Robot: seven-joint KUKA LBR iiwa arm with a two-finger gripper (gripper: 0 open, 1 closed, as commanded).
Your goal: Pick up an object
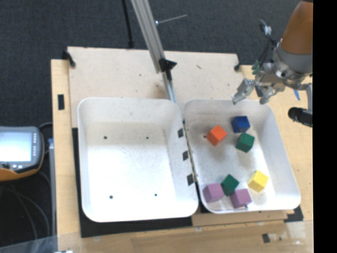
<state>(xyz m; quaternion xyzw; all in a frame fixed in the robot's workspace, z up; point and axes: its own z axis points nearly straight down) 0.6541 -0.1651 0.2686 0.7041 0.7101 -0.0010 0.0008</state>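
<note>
Camera view: gripper (253,93) hovers over the far rim of the right bin (281,157), fingers spread, nothing between them.
Progress: nothing lifted yet — descent, grasp and lift all remain, I judge.
Objects: blue cube (240,124) nearest the gripper; orange cube (216,135) and green cube (245,142) just beyond; more cubes at the near end.
Surface: pale wooden table (116,73); left bin (131,157) beside.
Room: dark carpet (63,15) — metal rail (149,28) slanting in.
</note>
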